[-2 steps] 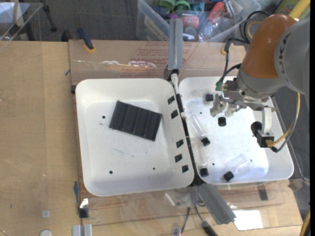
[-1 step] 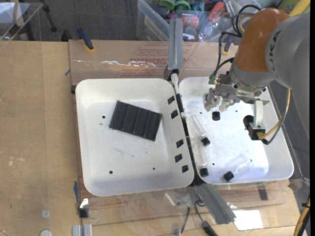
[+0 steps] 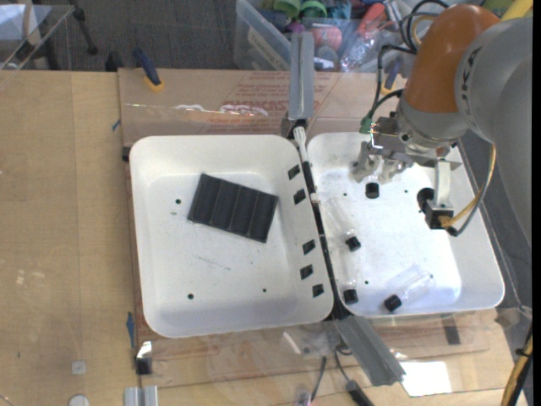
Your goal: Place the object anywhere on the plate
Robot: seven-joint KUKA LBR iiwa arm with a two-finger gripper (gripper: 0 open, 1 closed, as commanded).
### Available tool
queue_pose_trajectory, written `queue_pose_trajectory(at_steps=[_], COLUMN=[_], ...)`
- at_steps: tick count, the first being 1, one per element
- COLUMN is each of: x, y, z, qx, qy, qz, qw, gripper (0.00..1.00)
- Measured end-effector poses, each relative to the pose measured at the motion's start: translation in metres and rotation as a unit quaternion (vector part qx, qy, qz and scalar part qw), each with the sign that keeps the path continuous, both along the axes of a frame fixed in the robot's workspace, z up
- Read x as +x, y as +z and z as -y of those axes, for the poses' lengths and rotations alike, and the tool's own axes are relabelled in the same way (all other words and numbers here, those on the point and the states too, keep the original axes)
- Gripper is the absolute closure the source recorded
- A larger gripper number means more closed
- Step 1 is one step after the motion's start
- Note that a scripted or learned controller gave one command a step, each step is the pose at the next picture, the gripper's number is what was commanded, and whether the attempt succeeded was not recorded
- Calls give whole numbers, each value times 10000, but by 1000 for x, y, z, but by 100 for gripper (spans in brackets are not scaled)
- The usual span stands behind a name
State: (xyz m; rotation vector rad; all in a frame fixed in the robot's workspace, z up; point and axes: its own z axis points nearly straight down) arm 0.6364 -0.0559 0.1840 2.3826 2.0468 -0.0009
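dark ribbed rectangular slab [image 3: 232, 207] lying flat, slightly askew.

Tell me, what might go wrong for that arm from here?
The gripper hovers at the right bin's far edge, while the small black pieces lie scattered and tiny, so a grab could easily miss. The dark ridged plate sits in the left bin, across the divider, so a carried piece might drop on the way.
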Motion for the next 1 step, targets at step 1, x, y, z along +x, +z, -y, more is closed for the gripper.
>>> queue_pose_trajectory(at_steps=[1], x=[17], y=[0], z=[7], qx=[-4], qy=[51], qz=[1], qw=[10000], gripper=[100])
